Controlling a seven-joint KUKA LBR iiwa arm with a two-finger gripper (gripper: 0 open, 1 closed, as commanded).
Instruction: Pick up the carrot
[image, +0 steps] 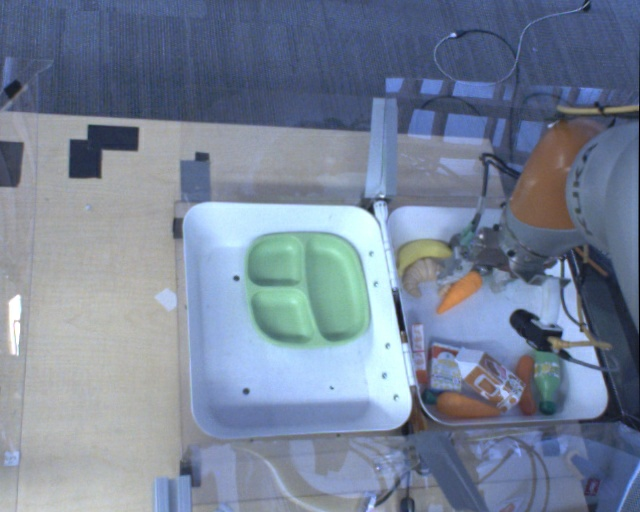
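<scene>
My fingers (480, 268) look pinched on the thick end of the carrot (460, 291), though the view is poor, and it hangs tilted, seemingly lifted, over the right bin (590, 405).

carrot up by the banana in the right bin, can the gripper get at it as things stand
Probably yes. The gripper is already right at that carrot's upper end, and nothing lies on top of it. The banana sits close on its left, which may crowd a finger.
</scene>
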